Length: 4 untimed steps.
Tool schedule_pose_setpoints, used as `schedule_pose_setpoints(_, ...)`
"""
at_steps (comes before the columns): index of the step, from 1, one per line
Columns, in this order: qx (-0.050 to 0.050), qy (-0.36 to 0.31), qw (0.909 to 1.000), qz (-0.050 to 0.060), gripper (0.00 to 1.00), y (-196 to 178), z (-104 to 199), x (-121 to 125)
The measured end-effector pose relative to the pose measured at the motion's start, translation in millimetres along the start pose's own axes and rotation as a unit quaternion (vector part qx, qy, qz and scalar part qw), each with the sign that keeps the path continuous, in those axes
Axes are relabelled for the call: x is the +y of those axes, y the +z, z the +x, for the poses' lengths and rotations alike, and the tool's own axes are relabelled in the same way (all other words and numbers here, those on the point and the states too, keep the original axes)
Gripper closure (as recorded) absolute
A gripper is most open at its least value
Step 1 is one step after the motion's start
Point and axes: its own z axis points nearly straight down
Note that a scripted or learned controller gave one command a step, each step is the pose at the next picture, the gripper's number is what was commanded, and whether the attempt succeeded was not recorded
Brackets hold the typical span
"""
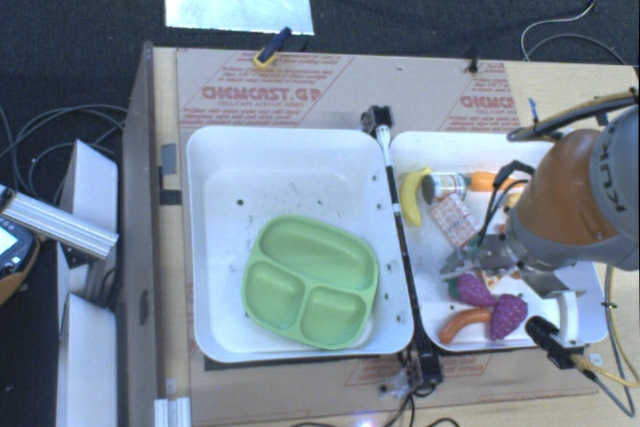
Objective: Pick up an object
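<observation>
The right bin (pixel 430 147) holds a yellow banana (pixel 410 197), a small clear bottle (pixel 448 184) with an orange end, and a patterned packet (pixel 455 221). Near its front edge lie a purple eggplant-like piece (pixel 474 291), a purple bunch of grapes (pixel 508 314) and an orange carrot-like piece (pixel 464 323). My gripper (pixel 466 262) hangs low over the middle of this bin, just above the purple piece and below the packet. The arm's orange band (pixel 560 195) hides the bin's right side. Nothing shows in the gripper's grasp.
The left bin (pixel 230 165) holds a green divided plate (pixel 312 281) at its front right. A raised divider (pixel 398 235) runs between the two bins. Cardboard (pixel 300 85) lies behind them.
</observation>
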Motion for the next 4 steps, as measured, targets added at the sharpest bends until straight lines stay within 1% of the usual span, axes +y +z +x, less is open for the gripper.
schedule_pose_setpoints(1,-0.002,0.001,1.0000,0.000,0.00,0,20,0)
schedule_pose_setpoints(2,0.003,-0.001,1.0000,0.008,0.00,-77,0,78)
schedule_pose_setpoints(3,0.003,0.001,1.0000,0.008,0.00,-2,9,23)
schedule_pose_setpoints(4,0.003,0.000,1.0000,0.008,0.00,-31,-28,109)
